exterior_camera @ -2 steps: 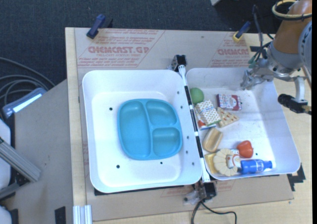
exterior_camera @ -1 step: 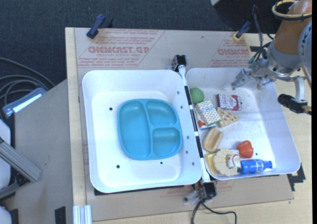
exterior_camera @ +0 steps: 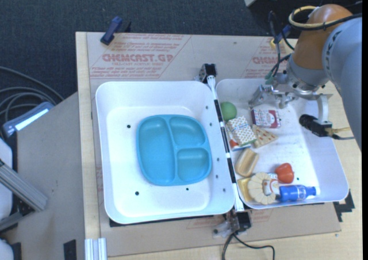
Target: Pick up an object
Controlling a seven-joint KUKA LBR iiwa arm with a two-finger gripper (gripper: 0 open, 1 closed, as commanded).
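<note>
Low over the far part of the right bin [exterior_camera: 315, 155] hangs the claw [exterior_camera: 275, 93], at the end of the grey arm with its orange band [exterior_camera: 316, 34], which comes in from the right. Whether the claw is wide or narrow, I cannot tell from where I stand; its metal parts are too small and too mixed together.

Just under and in front of the claw lies a red and white packet [exterior_camera: 266, 118], flat on the bin floor. I cannot tell if the claw touches it. To the left of the packet, close to the wall between the bins, sits a small green ball [exterior_camera: 229, 110]. Nearer to me are a checkered packet [exterior_camera: 241, 132] and a tan waffle-like piece [exterior_camera: 263, 136], touching each other. Below them lies a pale oblong bread roll [exterior_camera: 247, 162]. At the near end of the bin are a red tomato-like thing [exterior_camera: 284, 171], a round pale piece with a printed face [exterior_camera: 261, 188], and a blue bottle [exterior_camera: 296, 193] lying on its side, just beside the round piece.

The left bin [exterior_camera: 121, 115] holds a blue divided plate [exterior_camera: 173, 149] in its middle. Both bins rest on the bench [exterior_camera: 172, 57], where a blue clamp [exterior_camera: 111, 30] grips the far left corner.
</note>
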